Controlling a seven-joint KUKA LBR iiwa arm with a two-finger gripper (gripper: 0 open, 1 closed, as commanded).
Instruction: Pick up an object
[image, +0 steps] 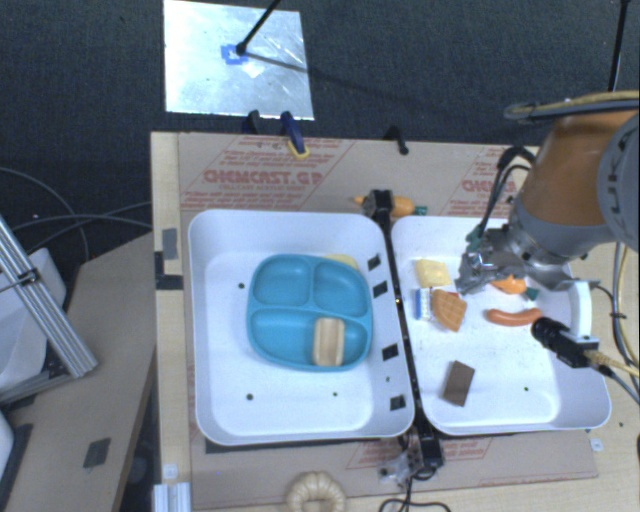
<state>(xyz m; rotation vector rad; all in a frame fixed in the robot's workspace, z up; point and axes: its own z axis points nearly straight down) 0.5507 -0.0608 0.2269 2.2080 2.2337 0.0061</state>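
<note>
Since the task names no one object, the likeliest target is the orange wedge (449, 310) lying flat on the floor of the right bin (575, 405), just below the gripper (472, 272). It looks like toy food: light, stiff, probably smooth plastic, so it may slip or skate if pinched at its tapered end; a grip across the broad middle seems safest. Just beside it lie a small blue-and-white piece (422, 304) and, above, a yellow slab (433, 272). Near to the right is a sausage (512, 317), and a brown block (459, 382) sits apart toward the bin's front. Whether the fingers stand wide or narrow I cannot tell. In the left bin (215, 400) a blue tray (290, 300) holds a tan piece (328, 341).
</note>
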